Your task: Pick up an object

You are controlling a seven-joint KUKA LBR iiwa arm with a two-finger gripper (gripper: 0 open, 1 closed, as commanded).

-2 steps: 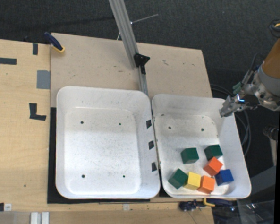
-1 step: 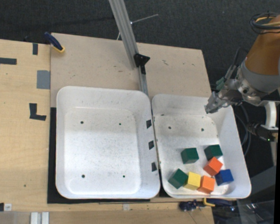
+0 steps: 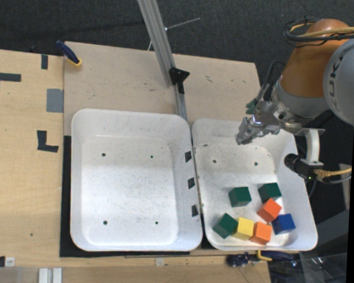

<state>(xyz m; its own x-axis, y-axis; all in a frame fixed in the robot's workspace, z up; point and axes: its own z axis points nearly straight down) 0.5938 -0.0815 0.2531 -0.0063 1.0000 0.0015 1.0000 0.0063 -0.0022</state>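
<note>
Seven blocks (image 3: 253,217) lie in the right bin (image 3: 224,156); the gripper (image 3: 248,135) above, state unclear, holds nothing visible.

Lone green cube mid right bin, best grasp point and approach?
Take the green cube from straight above, fingers on two opposite flat sides. It lies apart from the other blocks, probably with finger room all round. The gripper hangs over the bin's far edge.

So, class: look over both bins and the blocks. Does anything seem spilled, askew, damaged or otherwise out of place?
Nothing stands out. All seven blocks lie inside the right bin, bunched toward its near corner: green ones, orange ones, a yellow and a blue. The claw hangs over the bin's far edge, apart from them.
</note>
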